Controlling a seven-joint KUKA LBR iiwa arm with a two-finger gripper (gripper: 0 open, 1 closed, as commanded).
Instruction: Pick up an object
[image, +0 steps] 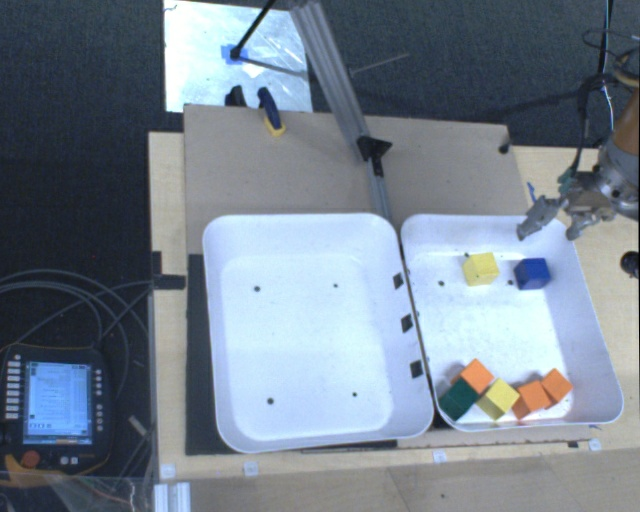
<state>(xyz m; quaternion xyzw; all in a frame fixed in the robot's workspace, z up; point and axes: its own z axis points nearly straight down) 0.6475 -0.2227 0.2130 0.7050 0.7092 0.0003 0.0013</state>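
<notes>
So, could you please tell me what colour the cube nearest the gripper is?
Blue cube, seen in the camera view.

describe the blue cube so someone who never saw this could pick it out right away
Look in the right-hand white bin, at its far end near the claw. Two cubes sit there side by side, apart from the cluster at the near end. The blue cube is the right one; its neighbour, the yellow cube, is the left.
</notes>
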